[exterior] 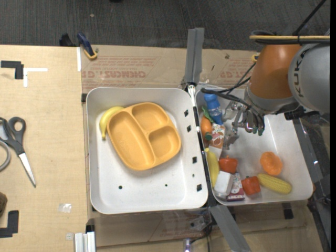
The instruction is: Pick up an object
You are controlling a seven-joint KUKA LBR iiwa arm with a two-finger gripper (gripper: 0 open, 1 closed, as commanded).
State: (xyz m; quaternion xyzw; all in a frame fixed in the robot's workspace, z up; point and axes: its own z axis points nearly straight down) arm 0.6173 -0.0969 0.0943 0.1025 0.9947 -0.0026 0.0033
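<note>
The arm (294, 72) hangs over the right bin (299, 193), its jaws low among the packets at the left wall; I cannot tell if they are apart. Better to descend straight on one free object, like the orange ball (271, 163), lying apart.

You see the tool (242, 124) low over the right bin (294, 156), beside a blue bottle (212, 107), and a yellow plate (143, 135) in the left bin (105, 182).

Orange divided plate (144, 135), yellow banana (107, 118), white bins (100, 182)
</note>
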